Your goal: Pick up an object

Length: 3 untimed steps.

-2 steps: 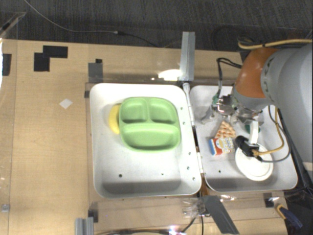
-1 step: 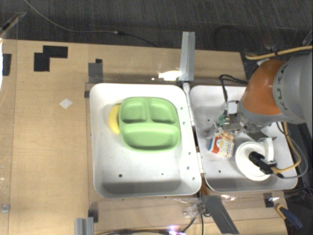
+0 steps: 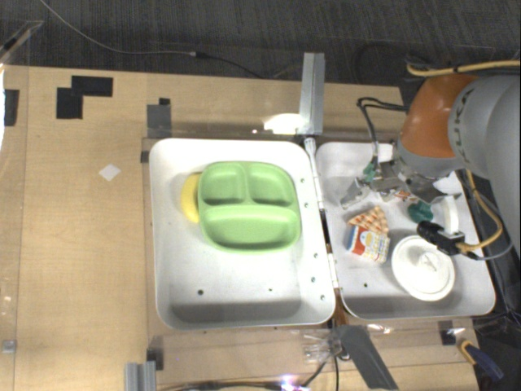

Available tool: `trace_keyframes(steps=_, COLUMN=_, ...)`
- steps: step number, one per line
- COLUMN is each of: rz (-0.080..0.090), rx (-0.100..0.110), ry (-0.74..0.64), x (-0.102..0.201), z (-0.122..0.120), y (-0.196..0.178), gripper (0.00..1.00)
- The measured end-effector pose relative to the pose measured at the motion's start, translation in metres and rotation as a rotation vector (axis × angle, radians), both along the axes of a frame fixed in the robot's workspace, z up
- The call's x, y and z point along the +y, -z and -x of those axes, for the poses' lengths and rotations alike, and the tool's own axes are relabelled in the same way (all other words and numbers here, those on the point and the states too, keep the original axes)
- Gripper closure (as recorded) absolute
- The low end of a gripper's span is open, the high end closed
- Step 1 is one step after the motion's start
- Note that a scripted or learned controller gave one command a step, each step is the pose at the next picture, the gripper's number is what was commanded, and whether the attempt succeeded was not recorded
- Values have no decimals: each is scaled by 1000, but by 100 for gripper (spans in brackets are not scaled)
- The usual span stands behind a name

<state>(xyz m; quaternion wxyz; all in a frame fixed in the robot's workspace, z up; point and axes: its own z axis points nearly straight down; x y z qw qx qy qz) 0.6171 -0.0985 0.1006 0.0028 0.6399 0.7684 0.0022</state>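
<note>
My gripper [image 3: 364, 187] hangs over the back half of the right bin [image 3: 352, 293], with the grey arm and its orange band reaching in from the right. Just in front of it lies a small orange, white and blue carton [image 3: 368, 235], tilted on the bin floor. A white round lid-like dish [image 3: 423, 269] rests to the carton's right. A small teal object [image 3: 420, 212] lies under the wrist, partly hidden by it. Nothing shows held in the gripper.
The left bin [image 3: 175, 283] holds a green divided plate [image 3: 247, 204] with a yellow thing [image 3: 189, 198] poking out from under its left edge. A metal post [image 3: 313, 92] stands behind the ridge between the bins.
</note>
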Motion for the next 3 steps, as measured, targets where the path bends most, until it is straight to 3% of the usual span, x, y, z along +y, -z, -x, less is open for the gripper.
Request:
trace_keyframes(steps=1, rz=2, rx=-2, ry=38, x=-37, z=45, y=13, gripper=0)
trace_keyframes(steps=2, rz=-2, rx=-7, ry=265, x=-5, z=83, y=12, gripper=0)
trace_keyframes(steps=3, rz=2, rx=0, ry=-42, x=-45, z=46, y=12, gripper=0)
